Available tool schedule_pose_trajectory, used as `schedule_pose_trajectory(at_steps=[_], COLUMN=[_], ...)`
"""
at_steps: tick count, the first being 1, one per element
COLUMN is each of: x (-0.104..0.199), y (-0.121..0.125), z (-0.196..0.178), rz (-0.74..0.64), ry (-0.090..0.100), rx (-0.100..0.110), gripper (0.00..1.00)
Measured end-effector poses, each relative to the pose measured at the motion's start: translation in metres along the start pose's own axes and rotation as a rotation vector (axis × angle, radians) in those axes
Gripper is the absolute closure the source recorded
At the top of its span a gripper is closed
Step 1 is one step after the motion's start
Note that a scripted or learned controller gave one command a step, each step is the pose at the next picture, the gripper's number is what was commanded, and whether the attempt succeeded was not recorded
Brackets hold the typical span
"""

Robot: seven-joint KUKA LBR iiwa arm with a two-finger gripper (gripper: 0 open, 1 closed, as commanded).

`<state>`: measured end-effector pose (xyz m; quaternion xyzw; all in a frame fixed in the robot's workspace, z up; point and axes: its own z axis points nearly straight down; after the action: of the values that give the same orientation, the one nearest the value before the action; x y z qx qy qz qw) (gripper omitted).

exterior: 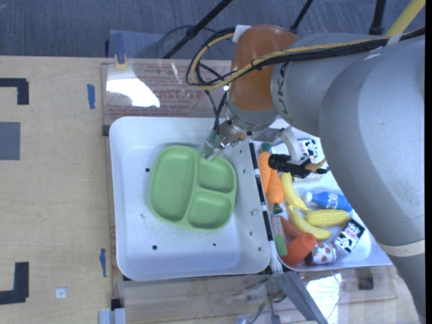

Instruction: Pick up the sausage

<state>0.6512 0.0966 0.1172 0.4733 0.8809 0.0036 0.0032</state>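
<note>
A reddish-brown piece that may be the sausage (289,227) lies in the right bin (368,245), wedged between the carrot and the corn and partly covered by them. My gripper (215,144) hangs over the left bin (128,181), at the top right rim of the green divided plate (192,187). It is well left of the toy pile. Nothing shows in the gripper.
The right bin holds an orange carrot (273,183), a banana (294,196), a corn cob (328,217), a red cup (302,249), a small bottle (329,199) and cow-patterned pieces (350,235). The arm's big grey body covers the right side.
</note>
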Motion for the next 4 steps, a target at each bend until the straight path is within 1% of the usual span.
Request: schedule_pose_trajectory(at_steps=[1,4], x=[-0.008,-0.008], y=[0.017,0.015], z=[0.019,-0.003], rz=[0.194,0.187], ry=[0.004,0.002], rx=[-0.001,0.012], gripper=[1.00,1.00])
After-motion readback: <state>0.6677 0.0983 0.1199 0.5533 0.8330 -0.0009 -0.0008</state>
